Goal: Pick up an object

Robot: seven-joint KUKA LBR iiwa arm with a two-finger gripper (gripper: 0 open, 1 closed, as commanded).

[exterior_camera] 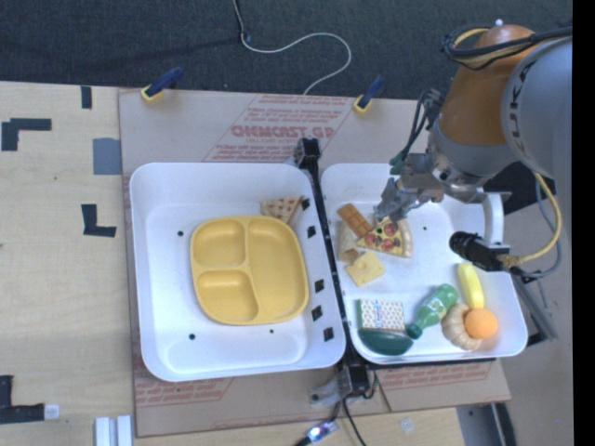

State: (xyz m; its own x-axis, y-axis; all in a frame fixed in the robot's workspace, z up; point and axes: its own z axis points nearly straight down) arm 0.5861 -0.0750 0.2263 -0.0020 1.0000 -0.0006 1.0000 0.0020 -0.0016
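The fingers (389, 210) of the gripper (390, 214) point down and leftward into the right bin (507, 337), their tips right at the upper edge of the toy pizza slice (388, 238); how far apart they stand cannot be told from this slant, and nothing shows clearly held between them.

The pizza slice lies just below and a touch left of the tips, with its long axis running left to right. Crowding it on the left are a brown bread-like piece (353, 218) and a pale cheese-like wedge (364, 268), so the freer approach looks to be from the right, where the bin floor is bare. The central divider (321, 240) stands close on the left.

Further out, near the bin's lower wall, lie a green bottle (433, 309), a banana (470, 284) and an orange (480, 323). The left bin (153, 249) holds a yellow divided plate (249, 269).
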